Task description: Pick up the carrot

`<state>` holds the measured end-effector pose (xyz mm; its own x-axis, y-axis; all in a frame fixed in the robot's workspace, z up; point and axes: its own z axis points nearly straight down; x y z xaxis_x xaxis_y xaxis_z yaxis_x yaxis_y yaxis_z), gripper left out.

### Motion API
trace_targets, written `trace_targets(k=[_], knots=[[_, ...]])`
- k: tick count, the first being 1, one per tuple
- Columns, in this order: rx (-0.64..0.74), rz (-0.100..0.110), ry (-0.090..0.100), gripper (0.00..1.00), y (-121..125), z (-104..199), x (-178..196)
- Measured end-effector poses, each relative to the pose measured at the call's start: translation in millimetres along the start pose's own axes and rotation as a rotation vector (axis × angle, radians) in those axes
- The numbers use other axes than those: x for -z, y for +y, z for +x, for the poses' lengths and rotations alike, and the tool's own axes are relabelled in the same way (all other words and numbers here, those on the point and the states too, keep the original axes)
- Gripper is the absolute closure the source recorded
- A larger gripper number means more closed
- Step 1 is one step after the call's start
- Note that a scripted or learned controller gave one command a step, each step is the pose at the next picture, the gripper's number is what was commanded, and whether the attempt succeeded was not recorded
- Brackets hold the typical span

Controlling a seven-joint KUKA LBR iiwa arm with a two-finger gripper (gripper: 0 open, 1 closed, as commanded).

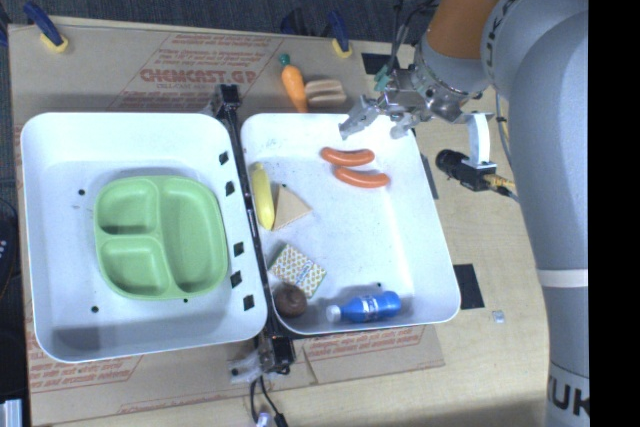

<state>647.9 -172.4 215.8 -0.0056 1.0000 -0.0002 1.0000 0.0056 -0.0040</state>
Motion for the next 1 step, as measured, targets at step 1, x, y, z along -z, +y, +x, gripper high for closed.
trace_targets(k=[1], knots=[[-0.275, 0.003, 0.002, 0.0, 8.5, -8.2, -124.7]])
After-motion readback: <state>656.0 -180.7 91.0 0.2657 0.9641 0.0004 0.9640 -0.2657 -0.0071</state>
